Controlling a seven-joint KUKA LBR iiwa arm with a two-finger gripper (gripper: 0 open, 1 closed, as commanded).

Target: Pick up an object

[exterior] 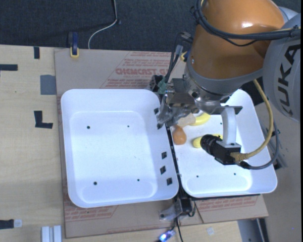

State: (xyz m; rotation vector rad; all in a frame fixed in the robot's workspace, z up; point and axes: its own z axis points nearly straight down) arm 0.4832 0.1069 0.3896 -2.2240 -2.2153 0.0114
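While the end effector hung over the right bin, its grip impossible to tell, the orange object lay just beside it, not yet lifted.

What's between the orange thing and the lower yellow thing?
Camera view: only bare white bin floor between the small rounded orange object and lower yellow piece.

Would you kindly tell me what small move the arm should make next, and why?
Probably a short sideways shift to centre over the orange object in the right bin. The gripper sits at that bin's left wall, close beside the object rather than over it, with nothing seen in its grasp.
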